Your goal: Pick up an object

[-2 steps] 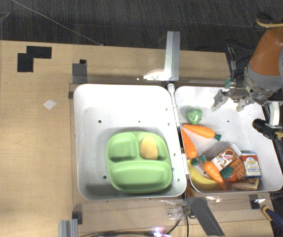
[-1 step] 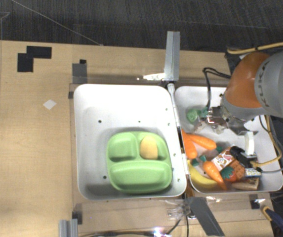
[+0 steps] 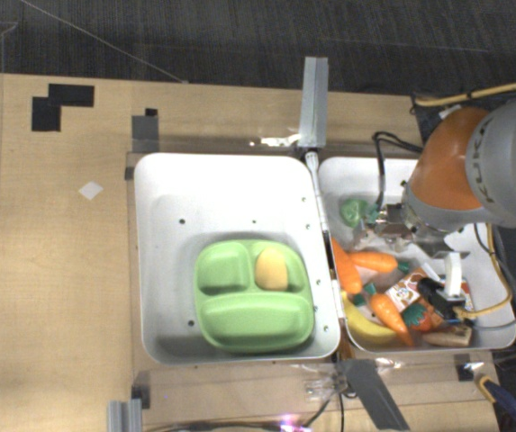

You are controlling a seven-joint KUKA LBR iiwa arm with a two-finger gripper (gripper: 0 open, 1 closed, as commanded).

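Landmark: the right bin [image 3: 501,336], rim point taken at its near right corner; all places are given from it.
Counter [image 3: 50,268]: pale wood, carrying both bins side by side.
Near end of right bin: a heap of toy food lies here. A yellow banana [image 3: 366,324] rests against the near left wall; an orange carrot [image 3: 387,311] sits just beside it, toward the bin's middle; brown and dark pieces crowd the near right corner, too jumbled to name.
Middle of right bin: a second carrot [image 3: 374,261] lies crosswise; an orange piece [image 3: 344,268] leans on the left wall.
Far end of right bin: a green object [image 3: 354,211] lies near the far left corner, close to the wrist hardware.
Left of right bin: the left bin [image 3: 176,196], touching it wall to wall, holds a green divided tray [image 3: 239,318] with a yellow egg-shaped piece [image 3: 272,268] in the tray's far right compartment.
Arm: the gripper [image 3: 400,228] hangs low over the far middle of the right bin, under the orange band.
Jaws: cannot tell whether spread or pressed together; wrist hardware hides them.
Task thing: any object of the heap; all appear to rest in the bin.
Progress: approach looks made; grasp and lift judged not yet done.
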